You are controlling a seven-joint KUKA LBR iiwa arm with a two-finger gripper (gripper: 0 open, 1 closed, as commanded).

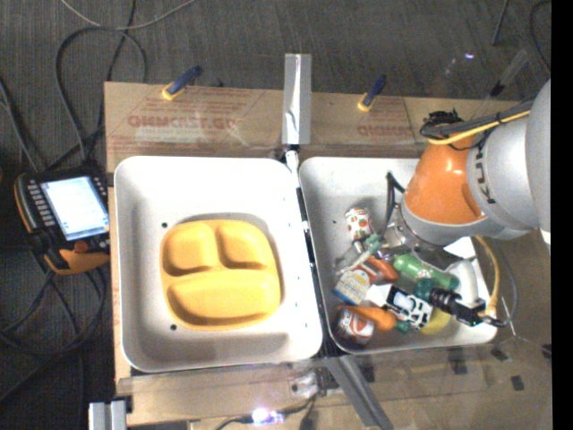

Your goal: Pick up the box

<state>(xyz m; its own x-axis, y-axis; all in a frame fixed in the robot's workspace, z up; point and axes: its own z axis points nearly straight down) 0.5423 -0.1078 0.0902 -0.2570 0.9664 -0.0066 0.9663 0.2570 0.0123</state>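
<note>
The right bin (322, 195) holds a heap of small items. A small box with a blue, yellow and white face (354, 286) lies at the heap's left side. A black box with a white label (411, 305) lies to its right, nearer the front wall. My gripper (383, 243) is low in the bin under the orange band (440, 191), just above and right of the small box and among the items. The wrist hides most of the gripper.
Around the boxes lie a small can (358, 221), a green bottle (423, 270), an orange carrot-like piece (378, 316), a red-topped can (353, 326) and a yellow item (437, 322). The left bin (134, 204) holds a yellow divided tray (220, 271).
</note>
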